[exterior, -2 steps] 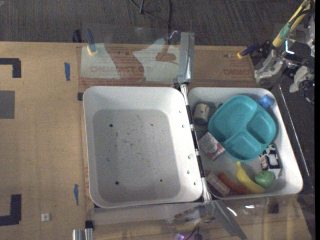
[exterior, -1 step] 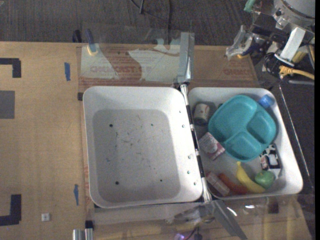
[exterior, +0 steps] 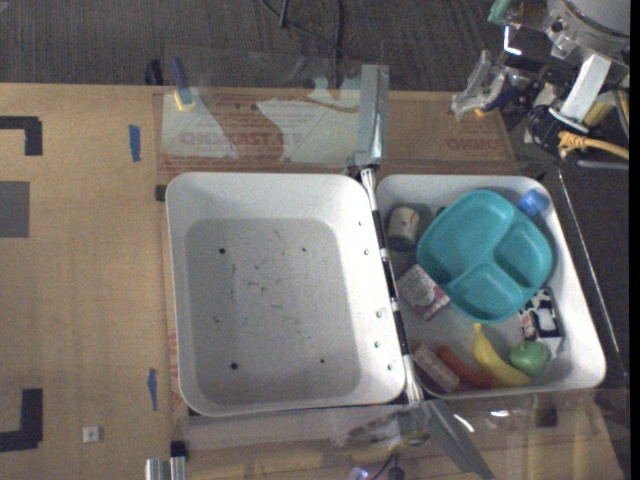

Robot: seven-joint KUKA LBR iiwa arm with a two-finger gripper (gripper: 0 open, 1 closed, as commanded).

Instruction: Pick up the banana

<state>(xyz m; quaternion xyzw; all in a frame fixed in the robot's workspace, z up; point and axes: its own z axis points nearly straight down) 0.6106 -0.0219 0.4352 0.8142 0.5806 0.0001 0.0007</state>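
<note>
From above, the banana lies in the right bin, near its front edge, and serves as the reference for everything else. It sits tilted, its upper end tucked just under the front rim of a teal divided plate that leans across the bin behind it. A green apple touches the banana on its right side, and a red sausage-like piece lies just to its left, with a small pack farther left and back. A black-and-white toy stands just behind the apple. The fruit looks heaped where the bin floor is left free by the plate, so the banana is hemmed in on three sides. The left bin is well to the banana's left. The gripper hangs far behind the banana, beyond the bin's back wall, over the bench; whether its pincer is apart or together cannot be told here. I judge the reach has yet to begin, and the crowding will make a clean grasp awkward.
</note>
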